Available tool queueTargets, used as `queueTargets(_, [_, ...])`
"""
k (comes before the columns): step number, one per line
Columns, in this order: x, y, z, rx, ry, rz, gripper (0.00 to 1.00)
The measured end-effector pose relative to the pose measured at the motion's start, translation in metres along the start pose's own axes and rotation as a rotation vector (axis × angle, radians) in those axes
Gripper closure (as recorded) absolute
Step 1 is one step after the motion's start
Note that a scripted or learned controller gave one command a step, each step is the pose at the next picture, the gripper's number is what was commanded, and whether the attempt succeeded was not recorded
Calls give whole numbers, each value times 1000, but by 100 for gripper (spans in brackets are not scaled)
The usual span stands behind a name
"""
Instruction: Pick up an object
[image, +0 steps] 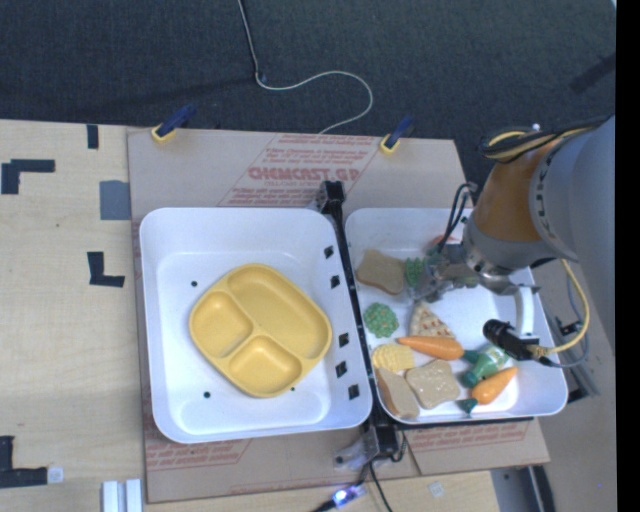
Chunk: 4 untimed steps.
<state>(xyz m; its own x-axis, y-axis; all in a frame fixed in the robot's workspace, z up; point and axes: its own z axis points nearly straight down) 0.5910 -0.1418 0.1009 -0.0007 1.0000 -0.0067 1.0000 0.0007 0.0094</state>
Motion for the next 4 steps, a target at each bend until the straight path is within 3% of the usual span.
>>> queueTargets(2, [-6, -4, -119, 6, 6, 0, 100])
queueTargets(3, [-5, -4, -124, 10, 7, -1, 100])
queueTargets(4, [46, -40, -121, 14, 8, -4, 100])
